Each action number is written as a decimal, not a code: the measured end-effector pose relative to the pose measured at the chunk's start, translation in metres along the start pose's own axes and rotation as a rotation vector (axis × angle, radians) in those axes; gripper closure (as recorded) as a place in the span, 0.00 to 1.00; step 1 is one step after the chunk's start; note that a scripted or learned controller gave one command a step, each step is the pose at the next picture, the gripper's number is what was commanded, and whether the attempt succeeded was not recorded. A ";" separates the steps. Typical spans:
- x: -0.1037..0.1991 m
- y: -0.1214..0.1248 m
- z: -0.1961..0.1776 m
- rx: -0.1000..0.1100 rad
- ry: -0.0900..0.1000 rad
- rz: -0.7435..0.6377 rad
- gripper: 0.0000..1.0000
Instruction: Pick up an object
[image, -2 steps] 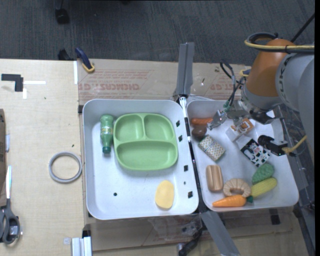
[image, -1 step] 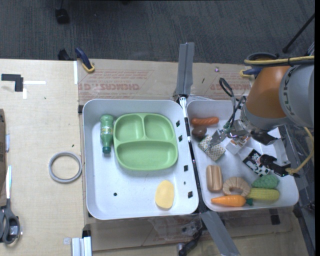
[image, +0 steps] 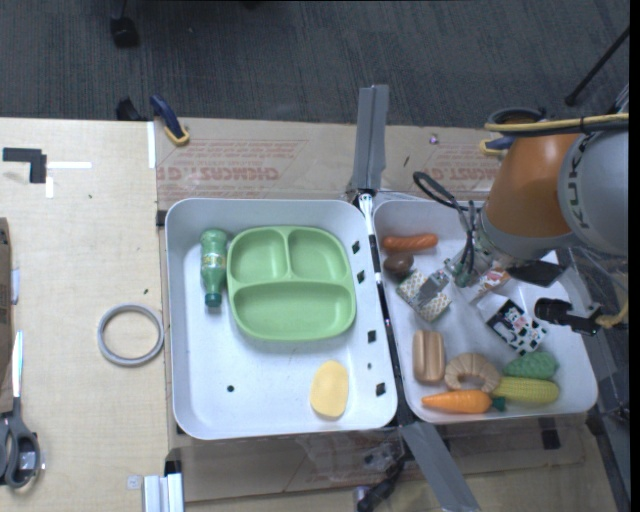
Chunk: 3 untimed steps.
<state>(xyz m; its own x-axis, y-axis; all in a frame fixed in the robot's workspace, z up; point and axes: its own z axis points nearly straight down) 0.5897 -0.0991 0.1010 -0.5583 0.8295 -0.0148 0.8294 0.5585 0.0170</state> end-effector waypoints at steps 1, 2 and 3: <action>-0.053 0.022 -0.012 0.014 0.012 -0.079 0.00; -0.018 0.023 0.005 0.013 0.008 0.230 0.00; 0.012 0.006 -0.091 0.019 0.011 0.250 0.00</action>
<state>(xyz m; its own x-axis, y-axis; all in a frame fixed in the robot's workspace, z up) 0.5854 -0.0857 0.1918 -0.3354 0.9421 -0.0014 0.9421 0.3354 0.0000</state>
